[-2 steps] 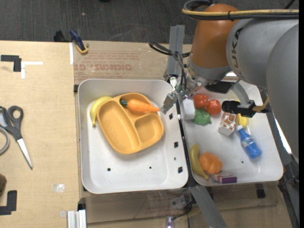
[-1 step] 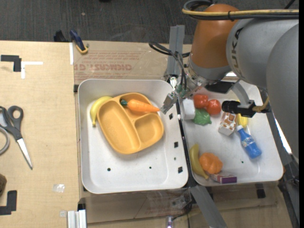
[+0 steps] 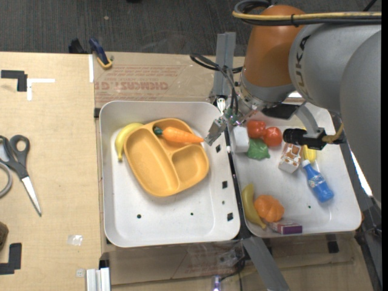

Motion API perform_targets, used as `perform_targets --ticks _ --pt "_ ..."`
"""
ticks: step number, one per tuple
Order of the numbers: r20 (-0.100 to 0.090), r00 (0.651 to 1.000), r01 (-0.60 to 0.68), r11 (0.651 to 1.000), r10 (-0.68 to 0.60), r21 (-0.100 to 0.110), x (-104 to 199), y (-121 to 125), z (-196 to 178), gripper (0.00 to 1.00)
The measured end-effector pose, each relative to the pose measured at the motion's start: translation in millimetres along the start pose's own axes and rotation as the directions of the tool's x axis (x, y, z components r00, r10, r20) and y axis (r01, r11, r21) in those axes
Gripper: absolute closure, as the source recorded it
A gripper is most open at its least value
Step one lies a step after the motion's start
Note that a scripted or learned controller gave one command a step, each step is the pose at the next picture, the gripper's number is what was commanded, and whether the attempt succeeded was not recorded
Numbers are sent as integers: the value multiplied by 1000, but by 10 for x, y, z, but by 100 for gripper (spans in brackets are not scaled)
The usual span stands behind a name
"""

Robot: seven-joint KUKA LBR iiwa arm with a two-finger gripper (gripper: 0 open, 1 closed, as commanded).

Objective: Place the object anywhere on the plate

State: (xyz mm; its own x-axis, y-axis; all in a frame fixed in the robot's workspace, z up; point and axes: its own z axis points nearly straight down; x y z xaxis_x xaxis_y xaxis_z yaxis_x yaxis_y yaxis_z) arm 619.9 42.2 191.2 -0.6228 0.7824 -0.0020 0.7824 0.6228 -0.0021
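At far left, scissors lie on the pale wooden bench, well clear of the bins. In the left bin, you have bare white floor in front of the yellow divided plate and to its right; a banana hugs the plate's left rim. The carrot rests across the plate's far edge, its tip toward the divider between the bins. The gripper hangs over that divider, just beside the carrot's tip; you cannot tell how its jaws stand, as the wrist masks them. In the right bin, a green piece, red tomatoes, a small carton, a blue bottle and an orange fruit crowd together. The arm's bulk cuts off the bin's far corner. Dark carpet lies beyond.
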Motion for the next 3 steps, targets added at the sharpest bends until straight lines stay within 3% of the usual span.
perform_targets --ticks 3 --pt "0 1000 0 1000 0 0 0 0 0 0"
